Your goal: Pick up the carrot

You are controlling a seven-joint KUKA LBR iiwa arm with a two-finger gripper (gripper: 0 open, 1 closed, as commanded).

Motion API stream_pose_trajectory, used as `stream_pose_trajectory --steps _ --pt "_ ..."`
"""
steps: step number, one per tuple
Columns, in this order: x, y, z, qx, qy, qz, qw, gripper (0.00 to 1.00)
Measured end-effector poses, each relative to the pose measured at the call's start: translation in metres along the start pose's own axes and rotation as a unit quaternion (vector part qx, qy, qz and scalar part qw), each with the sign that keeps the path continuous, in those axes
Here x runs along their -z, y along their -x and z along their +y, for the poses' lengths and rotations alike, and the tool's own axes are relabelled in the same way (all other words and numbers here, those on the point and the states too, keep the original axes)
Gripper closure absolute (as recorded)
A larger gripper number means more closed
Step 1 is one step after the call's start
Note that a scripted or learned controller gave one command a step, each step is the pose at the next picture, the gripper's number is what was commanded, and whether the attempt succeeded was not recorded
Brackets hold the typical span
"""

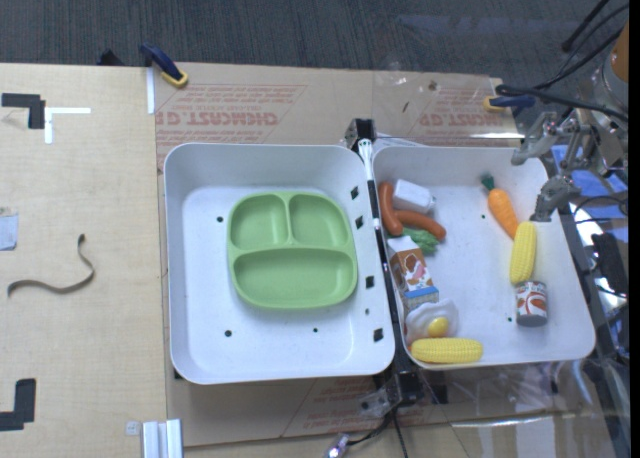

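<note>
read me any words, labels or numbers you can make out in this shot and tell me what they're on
"CHEMCAST GP", printed in red and seen upside down, on the brown sheet under the bins.
The same red print behind the right bin: only partly legible.
Small carton: label too blurred to read.
Small can: label too blurred to read.

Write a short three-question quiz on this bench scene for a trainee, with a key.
1. True or false: the carrot lies in the same bin as the green plate.
2. Multiple choice: what touches the carrot's lower end? A) the small can B) an upright corn cob C) the sausages
3. Fill in: the second corn cob lies along the right bin's ____ edge.

Key: 1 false, it lies in the right bin; 2 B; 3 bottom, the edge nearest the camera.
</note>
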State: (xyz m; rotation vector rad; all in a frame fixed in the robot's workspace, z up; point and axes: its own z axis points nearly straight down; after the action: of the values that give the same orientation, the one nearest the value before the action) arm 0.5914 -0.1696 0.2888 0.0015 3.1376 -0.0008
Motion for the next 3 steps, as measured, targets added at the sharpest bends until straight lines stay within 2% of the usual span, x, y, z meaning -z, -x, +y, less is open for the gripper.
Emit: stream_pose_trajectory --steps 1,2,3 --pt "-0.129 0.061 -0.041 -0.035 0.0 0.0 0.9994 0.0" --pt "-0.185 0.069 -0.051 -0.074 -0.001 -0.009 0.9972 0.0" --pt "-0.172 0.073 -0.05 -0.072 -0.002 -0.016 0.9973 1.0"
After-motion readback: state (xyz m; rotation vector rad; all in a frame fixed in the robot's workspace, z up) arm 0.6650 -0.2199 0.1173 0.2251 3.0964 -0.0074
